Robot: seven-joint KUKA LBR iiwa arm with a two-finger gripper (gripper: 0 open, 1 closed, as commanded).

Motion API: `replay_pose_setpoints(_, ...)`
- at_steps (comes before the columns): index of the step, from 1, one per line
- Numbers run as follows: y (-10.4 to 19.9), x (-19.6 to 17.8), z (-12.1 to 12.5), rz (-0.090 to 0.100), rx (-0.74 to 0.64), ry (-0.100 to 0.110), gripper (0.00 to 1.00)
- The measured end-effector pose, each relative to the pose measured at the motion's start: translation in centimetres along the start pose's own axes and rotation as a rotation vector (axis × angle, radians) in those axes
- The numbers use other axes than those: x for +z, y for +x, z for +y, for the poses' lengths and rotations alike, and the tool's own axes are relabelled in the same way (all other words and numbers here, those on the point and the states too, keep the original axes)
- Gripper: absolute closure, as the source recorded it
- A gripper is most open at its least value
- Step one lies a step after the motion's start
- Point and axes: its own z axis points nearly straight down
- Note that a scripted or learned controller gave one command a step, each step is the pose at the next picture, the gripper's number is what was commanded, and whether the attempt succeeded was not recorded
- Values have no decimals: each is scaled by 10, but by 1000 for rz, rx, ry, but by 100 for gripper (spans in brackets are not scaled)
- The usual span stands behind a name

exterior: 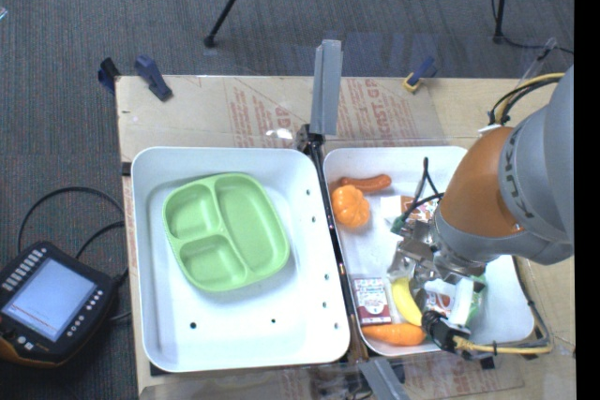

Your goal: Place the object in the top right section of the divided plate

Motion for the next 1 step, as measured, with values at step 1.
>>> replay_pose_setpoints(1,104,-2,10,-9,81,-19,100)
